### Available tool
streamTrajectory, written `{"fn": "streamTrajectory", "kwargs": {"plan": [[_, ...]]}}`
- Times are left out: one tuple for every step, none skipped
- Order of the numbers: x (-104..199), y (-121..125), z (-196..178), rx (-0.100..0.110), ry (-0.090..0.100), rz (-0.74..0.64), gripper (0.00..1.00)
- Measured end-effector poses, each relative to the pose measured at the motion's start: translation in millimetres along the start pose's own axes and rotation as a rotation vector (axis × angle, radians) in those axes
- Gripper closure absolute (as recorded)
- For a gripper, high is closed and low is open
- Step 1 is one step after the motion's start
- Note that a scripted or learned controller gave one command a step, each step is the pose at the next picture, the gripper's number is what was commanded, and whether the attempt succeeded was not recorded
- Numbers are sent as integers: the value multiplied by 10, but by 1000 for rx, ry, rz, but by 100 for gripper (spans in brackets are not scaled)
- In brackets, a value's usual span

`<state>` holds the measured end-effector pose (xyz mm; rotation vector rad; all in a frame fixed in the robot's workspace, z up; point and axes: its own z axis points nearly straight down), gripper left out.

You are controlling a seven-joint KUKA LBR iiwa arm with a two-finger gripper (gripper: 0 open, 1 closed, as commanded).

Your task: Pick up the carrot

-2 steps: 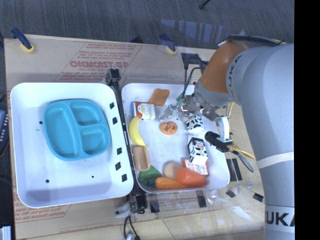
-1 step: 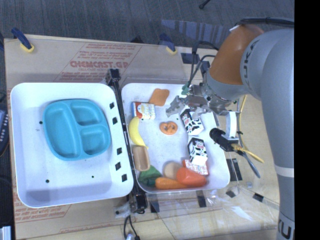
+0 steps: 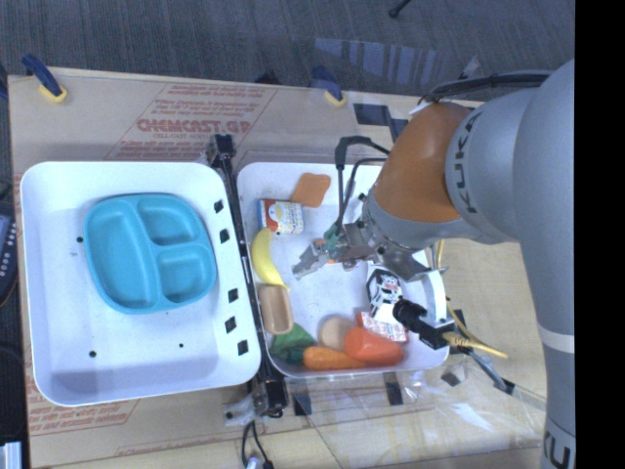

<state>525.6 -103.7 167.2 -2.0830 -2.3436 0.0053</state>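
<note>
arm: i see the grey arm [image 3: 527, 154] reaching in from the right, its orange band [image 3: 420, 164] hanging over the upper right part of the right bin.
hand: the hand [image 3: 311, 260] sits low over the middle of the right bin, its metal fingers [image 3: 320, 254] pointing left toward the banana; from this slant i cannot tell how wide they stand, and i see nothing between them.
carrot: the carrot [image 3: 332, 359] lies on its side along the near wall of the right bin, orange body with a green leafy end [image 3: 291, 341] at its left; it is well apart from the hand and untouched.
carrot's neighbours: a red-orange piece [image 3: 373, 346] touches it on the right, and a pale round item [image 3: 335, 332] sits just behind it.
right bin: the white right bin [image 3: 256, 179] also holds a yellow banana [image 3: 264, 258] along its left wall, a tan block [image 3: 276, 311] below the banana, a small carton [image 3: 281, 217] near the far left corner, an orange flat piece [image 3: 312, 190] at the far wall, and a small printed packet [image 3: 383, 326] under the wrist.
left bin: the white left bin [image 3: 59, 360] carries a blue divided tray [image 3: 148, 252], lying flat in its upper half.
bench: the two bins stand side by side on a brown bench [image 3: 176, 120] with red print; blue-and-yellow clamps [image 3: 45, 78] grip its far edge.
</note>
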Motion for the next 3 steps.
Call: {"fn": "streamTrajectory", "kwargs": {"plan": [[54, 133, 736, 3, 1, -53, 0], [567, -291, -272, -11, -2, 0, 0], [-226, 86, -271, -6, -5, 39, 0]]}}
